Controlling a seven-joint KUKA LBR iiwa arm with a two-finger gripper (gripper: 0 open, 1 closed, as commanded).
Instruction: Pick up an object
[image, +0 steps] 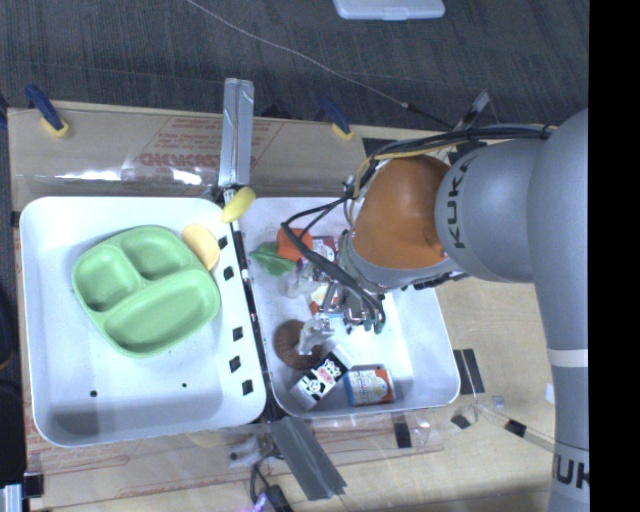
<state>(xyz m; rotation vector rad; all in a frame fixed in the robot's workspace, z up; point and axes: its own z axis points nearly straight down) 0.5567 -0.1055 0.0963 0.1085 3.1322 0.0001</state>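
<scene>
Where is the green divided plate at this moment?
In the camera view, the green divided plate lies in the left white bin, toward its upper middle. A yellow object touches its upper right edge, near the divider between the bins.

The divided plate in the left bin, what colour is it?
Light green. The divided plate shows plainly in the camera view, lying in the left bin.

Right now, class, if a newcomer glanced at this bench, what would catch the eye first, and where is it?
The big grey arm with its orange band looms over the right bin, its claw down among the clutter there. Next comes the green divided plate in the left bin, a yellow piece at its edge.
</scene>
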